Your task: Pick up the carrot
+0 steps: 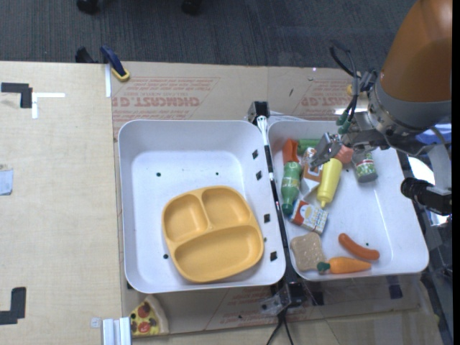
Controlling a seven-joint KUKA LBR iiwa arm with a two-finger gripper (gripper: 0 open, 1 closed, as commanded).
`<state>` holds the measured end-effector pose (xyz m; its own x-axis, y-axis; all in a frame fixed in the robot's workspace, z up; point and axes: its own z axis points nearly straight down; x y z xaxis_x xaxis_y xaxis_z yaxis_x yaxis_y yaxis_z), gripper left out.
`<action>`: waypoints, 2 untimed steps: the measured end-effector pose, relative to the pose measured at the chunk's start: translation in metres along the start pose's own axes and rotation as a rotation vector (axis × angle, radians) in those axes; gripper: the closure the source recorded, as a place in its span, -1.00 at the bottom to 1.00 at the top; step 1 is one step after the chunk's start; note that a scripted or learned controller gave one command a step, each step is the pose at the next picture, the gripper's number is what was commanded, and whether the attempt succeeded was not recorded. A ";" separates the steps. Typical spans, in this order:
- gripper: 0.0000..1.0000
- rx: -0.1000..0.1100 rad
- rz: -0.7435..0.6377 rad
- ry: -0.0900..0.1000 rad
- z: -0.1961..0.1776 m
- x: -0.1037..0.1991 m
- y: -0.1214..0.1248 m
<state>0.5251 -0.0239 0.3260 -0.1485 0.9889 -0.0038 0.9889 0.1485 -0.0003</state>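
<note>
The carrot is orange with a green stub at its left end. It lies flat along the near wall of the right bin, just below a red-orange sausage. My gripper hangs over the far middle of that bin, well away from the carrot. It sits just above the top of a yellow mustard bottle. The arm's orange band and grey wrist hide the bin's far right corner.
Crowding the right bin are a green bottle, a small carton, a bread slice and a small can. The left bin holds a yellow divided plate. A toy pizza slice lies on the bench.
</note>
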 end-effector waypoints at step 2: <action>-1.00 -0.004 -0.417 0.000 0.085 0.019 -0.041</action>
<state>0.4816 -0.0111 0.2414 -0.5362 0.8441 -0.0038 0.8441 0.5362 0.0018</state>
